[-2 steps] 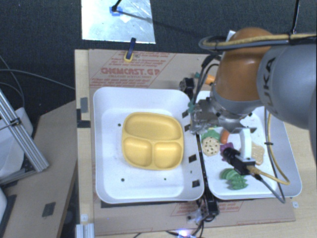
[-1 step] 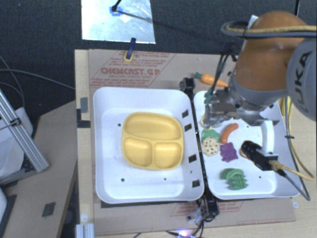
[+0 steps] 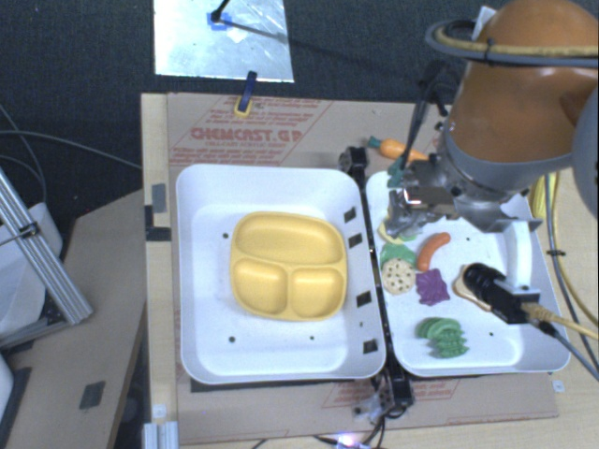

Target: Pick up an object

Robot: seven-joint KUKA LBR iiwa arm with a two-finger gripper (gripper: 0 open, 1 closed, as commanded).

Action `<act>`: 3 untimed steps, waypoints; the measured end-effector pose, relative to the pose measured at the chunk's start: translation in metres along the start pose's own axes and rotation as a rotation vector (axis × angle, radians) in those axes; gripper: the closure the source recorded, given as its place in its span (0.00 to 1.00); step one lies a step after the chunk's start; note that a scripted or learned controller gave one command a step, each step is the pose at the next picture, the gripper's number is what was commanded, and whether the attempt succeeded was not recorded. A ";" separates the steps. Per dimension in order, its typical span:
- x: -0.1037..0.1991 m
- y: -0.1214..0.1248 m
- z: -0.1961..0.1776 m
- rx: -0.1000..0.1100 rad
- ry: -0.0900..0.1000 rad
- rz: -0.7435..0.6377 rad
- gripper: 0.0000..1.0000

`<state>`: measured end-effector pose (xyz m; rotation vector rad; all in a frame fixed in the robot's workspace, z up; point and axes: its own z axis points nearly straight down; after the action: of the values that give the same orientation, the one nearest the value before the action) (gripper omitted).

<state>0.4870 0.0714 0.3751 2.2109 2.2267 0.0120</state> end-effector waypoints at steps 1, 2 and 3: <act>-0.018 0.001 -0.065 -0.002 -0.001 0.002 1.00; -0.095 -0.001 -0.025 0.007 -0.005 0.013 1.00; -0.148 -0.001 -0.008 0.006 -0.004 0.012 1.00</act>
<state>0.4865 -0.0765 0.3830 2.2249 2.2146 0.0003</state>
